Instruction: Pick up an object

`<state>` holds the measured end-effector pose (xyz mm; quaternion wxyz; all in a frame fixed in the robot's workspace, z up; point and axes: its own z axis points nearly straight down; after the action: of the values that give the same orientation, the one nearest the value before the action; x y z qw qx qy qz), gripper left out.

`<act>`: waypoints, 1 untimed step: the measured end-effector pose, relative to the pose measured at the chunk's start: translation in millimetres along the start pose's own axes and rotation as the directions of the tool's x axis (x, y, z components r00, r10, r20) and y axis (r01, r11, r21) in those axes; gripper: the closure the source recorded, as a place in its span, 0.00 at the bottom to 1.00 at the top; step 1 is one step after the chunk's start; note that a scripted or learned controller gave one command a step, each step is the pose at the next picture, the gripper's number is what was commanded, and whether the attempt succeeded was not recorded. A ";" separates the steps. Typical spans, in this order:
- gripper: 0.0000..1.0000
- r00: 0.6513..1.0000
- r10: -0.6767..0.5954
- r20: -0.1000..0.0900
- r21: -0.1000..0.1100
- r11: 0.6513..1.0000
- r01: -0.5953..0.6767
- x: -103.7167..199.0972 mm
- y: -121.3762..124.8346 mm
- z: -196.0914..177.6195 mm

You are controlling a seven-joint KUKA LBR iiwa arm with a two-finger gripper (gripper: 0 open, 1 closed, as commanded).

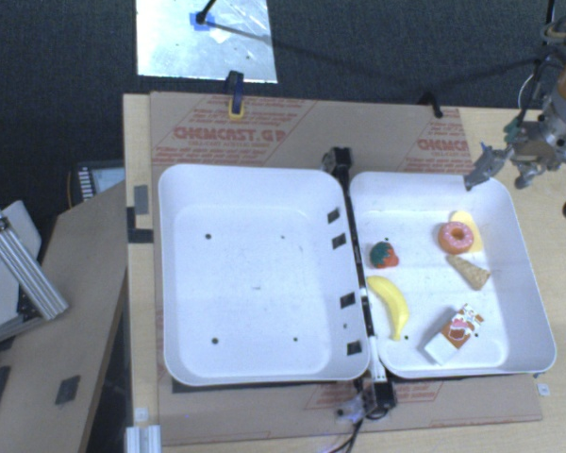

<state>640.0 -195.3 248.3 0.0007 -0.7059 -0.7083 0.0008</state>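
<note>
The right bin (524, 281) holds a yellow banana (390, 303), a small strawberry (384, 253), a pink-iced donut (456, 237) lying over a yellow piece, a tan wedge (470, 271) and a small red and white box (456, 333). My gripper (502, 170) hangs at the far right corner of that bin, above its rim, with its two fingers spread apart and nothing between them. It is up and to the right of the donut, well apart from every object.
The left bin (179, 253) stands beside the right one, joined by a black hinge strip (351, 262). A cardboard sheet (264, 130) lies under both. A shiny plate (206, 26) sits at the back. A metal rail (19, 262) is at the left.
</note>
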 end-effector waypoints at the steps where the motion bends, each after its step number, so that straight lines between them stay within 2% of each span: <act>1: 0.00 1.000 0.000 0.000 -0.002 1.000 0.000 12.9 18.0 155.9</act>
<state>657.6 -182.4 92.3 0.0000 -0.7059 -0.7083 0.0001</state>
